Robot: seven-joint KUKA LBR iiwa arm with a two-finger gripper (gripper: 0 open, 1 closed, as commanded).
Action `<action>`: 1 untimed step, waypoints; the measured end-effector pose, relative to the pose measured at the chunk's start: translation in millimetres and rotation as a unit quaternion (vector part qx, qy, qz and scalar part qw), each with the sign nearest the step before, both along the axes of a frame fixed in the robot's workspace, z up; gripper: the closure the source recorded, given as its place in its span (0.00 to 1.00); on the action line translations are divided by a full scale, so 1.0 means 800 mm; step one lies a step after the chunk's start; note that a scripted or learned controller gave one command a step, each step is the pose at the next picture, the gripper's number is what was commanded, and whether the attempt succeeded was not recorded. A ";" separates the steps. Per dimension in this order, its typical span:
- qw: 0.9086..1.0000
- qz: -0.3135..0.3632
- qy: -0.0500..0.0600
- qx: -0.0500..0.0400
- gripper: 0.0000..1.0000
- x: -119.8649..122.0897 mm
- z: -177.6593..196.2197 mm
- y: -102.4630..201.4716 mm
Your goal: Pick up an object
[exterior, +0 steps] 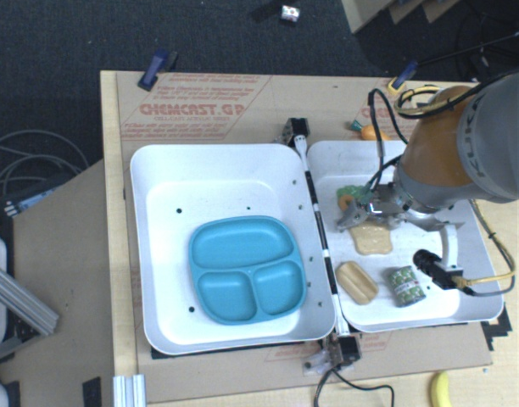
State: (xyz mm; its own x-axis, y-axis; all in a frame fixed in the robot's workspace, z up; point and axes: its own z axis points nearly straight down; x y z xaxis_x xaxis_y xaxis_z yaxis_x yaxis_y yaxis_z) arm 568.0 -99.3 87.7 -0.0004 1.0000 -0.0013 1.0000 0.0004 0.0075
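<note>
In the right bin (471,308) my gripper (364,214) hangs low near the bin's left wall, at the end of the grey arm with its orange band (436,147). It is just above a pale tan flat slice (372,241) and right beside a small green and orange item (352,197). A tan oval roll (357,281) lies nearer the front. To the right of the roll sits a small green patterned can (405,287). I see nothing lifted off the bin floor.
The left bin (158,185) holds a blue divided plate (247,267). A black cable and connector (438,271) trail over the right bin next to the can. A cardboard sheet (200,104) lies under both bins.
</note>
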 end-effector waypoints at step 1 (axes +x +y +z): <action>1.000 -0.001 -0.001 -0.001 0.00 -0.034 0.000 0.007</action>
State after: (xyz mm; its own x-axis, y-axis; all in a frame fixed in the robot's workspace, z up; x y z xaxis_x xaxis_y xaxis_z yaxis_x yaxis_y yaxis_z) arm 540.6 -93.6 87.6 0.0011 1.0000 -0.0030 1.0000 -0.0011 0.0088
